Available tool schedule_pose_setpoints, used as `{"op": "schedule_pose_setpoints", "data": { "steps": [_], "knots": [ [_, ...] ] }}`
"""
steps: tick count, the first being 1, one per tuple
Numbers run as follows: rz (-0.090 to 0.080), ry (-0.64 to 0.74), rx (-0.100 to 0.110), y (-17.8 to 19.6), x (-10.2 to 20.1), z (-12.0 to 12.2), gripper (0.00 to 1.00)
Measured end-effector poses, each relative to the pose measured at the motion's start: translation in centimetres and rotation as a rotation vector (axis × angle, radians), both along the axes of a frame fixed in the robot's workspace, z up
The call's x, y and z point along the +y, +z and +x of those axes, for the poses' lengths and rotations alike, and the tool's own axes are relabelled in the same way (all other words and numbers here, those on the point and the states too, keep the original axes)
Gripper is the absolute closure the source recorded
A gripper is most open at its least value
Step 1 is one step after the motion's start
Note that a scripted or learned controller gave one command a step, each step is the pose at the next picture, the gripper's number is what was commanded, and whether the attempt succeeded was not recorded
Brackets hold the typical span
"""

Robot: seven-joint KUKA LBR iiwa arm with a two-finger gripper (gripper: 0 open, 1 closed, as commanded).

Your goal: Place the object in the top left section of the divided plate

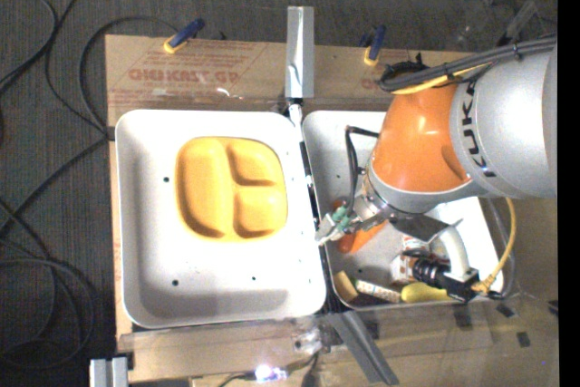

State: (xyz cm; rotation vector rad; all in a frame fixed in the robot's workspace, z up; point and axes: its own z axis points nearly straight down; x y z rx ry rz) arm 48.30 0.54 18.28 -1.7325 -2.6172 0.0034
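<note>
A yellow divided plate [233, 188] lies in the left white bin [145, 267], with one long section on its left and two smaller ones on its right. My gripper [333, 226] hangs low over the left edge of the right bin [337, 133], beside the wall between the bins. An orange object with a green tip [361, 236] sits right at the gripper; whether it is held is hidden by the wrist. The orange-banded wrist [417, 159] covers much of the right bin.
Several small items lie at the front of the right bin: a yellow piece [422, 293], a beige stick [372, 289], a white curved piece [450, 242]. A metal post [299, 59] stands behind the bins. Blue clamps [184, 35] hold the board.
</note>
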Motion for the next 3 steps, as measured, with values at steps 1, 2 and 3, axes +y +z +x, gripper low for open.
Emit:
{"op": "schedule_pose_setpoints", "data": {
  "steps": [1, 2, 3],
  "knots": [
    [0.001, 0.176, -0.001, 0.0, 6.0, 5.5, 1.0],
    [-0.001, 0.222, -0.004, 4.0, 2.1, 14.4, 1.0],
    [0.0, 0.287, -0.001, 0.0, 3.1, 6.6, 1.0]
  ]
}}
